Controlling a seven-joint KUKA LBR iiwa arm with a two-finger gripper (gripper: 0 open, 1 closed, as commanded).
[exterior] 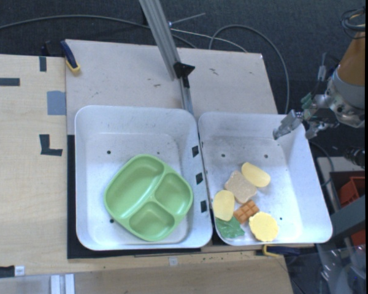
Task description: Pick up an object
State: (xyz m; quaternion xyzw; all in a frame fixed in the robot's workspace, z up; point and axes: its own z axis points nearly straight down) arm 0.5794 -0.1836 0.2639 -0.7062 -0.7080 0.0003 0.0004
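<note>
Two white bins: the left bin (89, 182) holds one green tray (148, 197); the right bin (306, 182) holds six food pieces clustered near its front, three yellow (256, 174), one tan (240, 186), one orange (246, 211), one green (230, 228). The upper yellow piece lies with its long axis slanting down to the right. The gripper (292, 125) hangs over the right bin's far right rim with nothing between its fingers; how far they are parted cannot be told.

Floor (245, 5): you had dark carpet, crossed by thin cables (245, 32).
Bench (129, 78): pale board top.
Left surface (18, 158): light wood, grey tape marks.
</note>
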